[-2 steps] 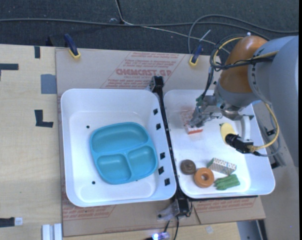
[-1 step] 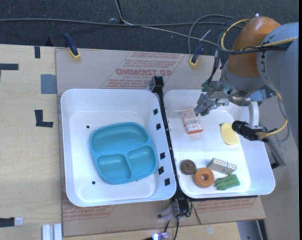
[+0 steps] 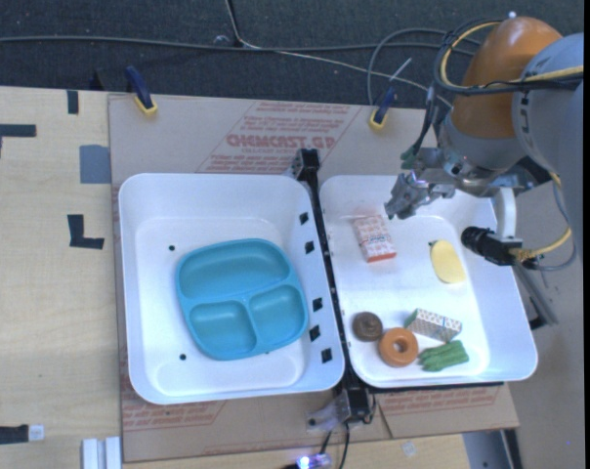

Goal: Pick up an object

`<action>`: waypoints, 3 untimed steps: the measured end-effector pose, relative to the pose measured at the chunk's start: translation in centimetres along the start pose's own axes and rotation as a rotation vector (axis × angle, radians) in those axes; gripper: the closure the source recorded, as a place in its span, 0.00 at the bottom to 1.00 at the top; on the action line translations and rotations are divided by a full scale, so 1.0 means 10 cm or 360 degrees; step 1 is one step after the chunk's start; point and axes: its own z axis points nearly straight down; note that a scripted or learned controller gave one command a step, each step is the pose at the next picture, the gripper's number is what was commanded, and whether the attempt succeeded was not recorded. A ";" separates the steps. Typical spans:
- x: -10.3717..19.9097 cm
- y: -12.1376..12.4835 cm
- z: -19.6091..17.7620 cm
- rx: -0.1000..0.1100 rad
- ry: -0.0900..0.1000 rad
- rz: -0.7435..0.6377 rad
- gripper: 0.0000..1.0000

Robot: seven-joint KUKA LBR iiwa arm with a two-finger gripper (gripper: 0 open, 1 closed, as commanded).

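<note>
Hovering over the back of the right bin [image 3: 490, 355], my gripper [image 3: 408, 199] hangs just beyond the small red-and-white carton [image 3: 372, 237], and I read this as the approach step: nothing is between the fingers, and no object has left the bin floor. From this slanted view I cannot tell whether the jaws are spread or pressed together; the tip is a dark, blurred cluster. The carton is the nearest candidate, lying flat and slightly askew near the divider between the bins, so I judge the next move calls for a short shift toward the front of the bin, a descent straight over the carton, and a close across its narrow sides. It looks light and stiff, so it should lift cleanly if the fingers straddle it rather than land on top. The right bin also holds a yellow lemon-shaped piece [image 3: 448, 262] near its far wall, a brown doughnut [image 3: 367, 325], an orange ring [image 3: 400, 346], a speckled block [image 3: 438, 324] and a green pod [image 3: 443, 357], these four crowded together at the front. The left bin [image 3: 139, 262] holds one blue divided plate [image 3: 241, 297], well apart from my arm [image 3: 510, 76].
</note>
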 end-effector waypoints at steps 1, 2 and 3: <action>0.50 -0.14 -0.11 0.0005 0.0003 -0.0007 1.00; 1.07 -0.18 -0.20 0.0003 0.0003 -0.0010 1.00; 1.60 -0.38 -0.24 0.0006 0.0002 -0.0008 1.00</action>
